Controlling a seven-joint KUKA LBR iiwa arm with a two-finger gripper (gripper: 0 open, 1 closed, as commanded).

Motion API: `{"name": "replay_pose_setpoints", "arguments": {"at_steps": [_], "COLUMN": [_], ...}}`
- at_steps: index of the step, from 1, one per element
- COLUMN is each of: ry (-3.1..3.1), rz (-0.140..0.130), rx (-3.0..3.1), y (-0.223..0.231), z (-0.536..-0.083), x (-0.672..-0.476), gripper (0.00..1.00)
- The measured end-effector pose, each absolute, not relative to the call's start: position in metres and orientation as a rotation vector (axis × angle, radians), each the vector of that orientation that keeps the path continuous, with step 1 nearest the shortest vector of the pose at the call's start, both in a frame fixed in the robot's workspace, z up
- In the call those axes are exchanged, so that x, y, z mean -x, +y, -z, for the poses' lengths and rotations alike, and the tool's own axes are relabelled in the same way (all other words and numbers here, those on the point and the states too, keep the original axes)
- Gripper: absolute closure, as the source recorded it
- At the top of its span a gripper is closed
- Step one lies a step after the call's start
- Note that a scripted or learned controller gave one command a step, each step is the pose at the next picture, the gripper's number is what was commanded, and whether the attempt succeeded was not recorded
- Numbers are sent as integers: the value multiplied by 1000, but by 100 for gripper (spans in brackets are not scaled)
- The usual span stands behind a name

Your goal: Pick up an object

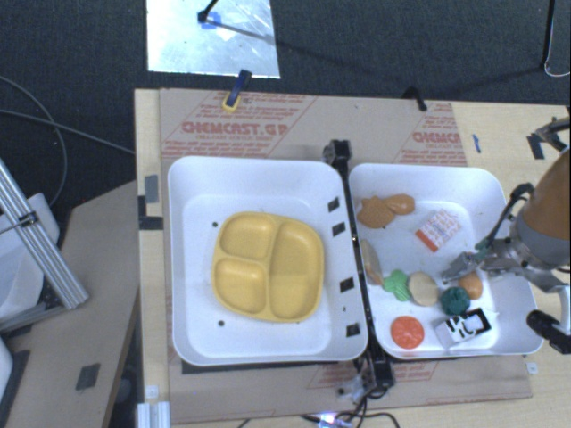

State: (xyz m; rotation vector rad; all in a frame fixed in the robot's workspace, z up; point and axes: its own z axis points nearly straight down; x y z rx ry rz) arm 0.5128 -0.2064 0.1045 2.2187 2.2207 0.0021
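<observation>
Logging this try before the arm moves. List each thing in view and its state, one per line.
Yellow plate: upright, in the left bin, nothing on it.
Red disc: flat in the right bin.
Red-and-white packet: flat, untouched.
Tan piece: lying loose.
Teal lump: beside the hand, not lifted.
Hand: low over the right bin.

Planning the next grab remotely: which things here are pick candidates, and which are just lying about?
Job:
two-finger gripper over the right white bin
small orange ball
dark green lump
cream round piece
red-orange disc
tan bread-shaped pieces

Lying about:
yellow divided plate in the left white bin
yellow-and-blue tool on the cardboard
</observation>
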Motion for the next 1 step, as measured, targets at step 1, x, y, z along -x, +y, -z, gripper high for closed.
{"name": "replay_pose_setpoints", "arguments": {"at_steps": [1], "ry": [2222], "rz": [-3], "rx": [-2217], "y": [-207], "z": [-118], "x": [-514], "gripper": [0]}}
